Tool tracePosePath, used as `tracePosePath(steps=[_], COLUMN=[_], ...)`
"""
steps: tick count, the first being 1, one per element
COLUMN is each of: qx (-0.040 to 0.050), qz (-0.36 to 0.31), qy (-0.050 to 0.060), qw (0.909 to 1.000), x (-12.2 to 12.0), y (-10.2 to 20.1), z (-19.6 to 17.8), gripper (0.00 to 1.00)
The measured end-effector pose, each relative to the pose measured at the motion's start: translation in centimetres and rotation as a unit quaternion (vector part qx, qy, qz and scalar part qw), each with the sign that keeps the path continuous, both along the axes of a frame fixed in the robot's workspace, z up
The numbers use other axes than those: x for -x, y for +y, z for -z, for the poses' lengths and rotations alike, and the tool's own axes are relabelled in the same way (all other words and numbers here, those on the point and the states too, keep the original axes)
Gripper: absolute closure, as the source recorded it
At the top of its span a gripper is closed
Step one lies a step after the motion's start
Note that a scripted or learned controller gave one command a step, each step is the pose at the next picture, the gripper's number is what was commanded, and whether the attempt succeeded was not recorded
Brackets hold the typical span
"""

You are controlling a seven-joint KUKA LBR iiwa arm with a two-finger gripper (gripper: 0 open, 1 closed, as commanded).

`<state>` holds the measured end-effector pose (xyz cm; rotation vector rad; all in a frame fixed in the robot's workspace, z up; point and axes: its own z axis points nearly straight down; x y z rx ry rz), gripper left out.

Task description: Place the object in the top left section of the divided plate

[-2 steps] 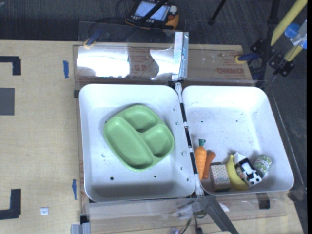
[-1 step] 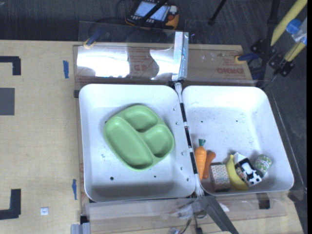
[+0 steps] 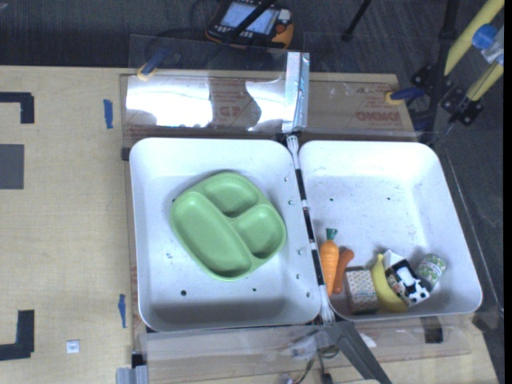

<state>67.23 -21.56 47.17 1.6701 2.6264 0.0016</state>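
Camera view: the green divided plate (image 3: 228, 224) lies in the left bin (image 3: 145, 214), turned at a slant. The candidate objects cluster in the near corner of the right bin (image 3: 384, 166): a carrot (image 3: 330, 262) by the divider, a brownish block (image 3: 361, 288), a banana (image 3: 384, 291), and a black-and-white toy (image 3: 409, 283) touching the banana. Whether the claw is open or closed cannot be told.
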Motion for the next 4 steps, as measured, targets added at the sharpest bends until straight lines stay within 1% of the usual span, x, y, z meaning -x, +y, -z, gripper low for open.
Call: tracePosePath(steps=[1, 2, 4], qx=[0.0020, -0.0049, -0.0012], qz=[-0.002, -0.134, -0.135], qy=[-0.004, 0.012, 0.005], qw=[1.0000, 0.9909, 0.9908], x=[-0.2, 3.4, 3.1], y=[0.2, -0.2, -0.1], z=[-1.2, 3.5, 1.1], gripper=[1.00, 1.00, 1.00])
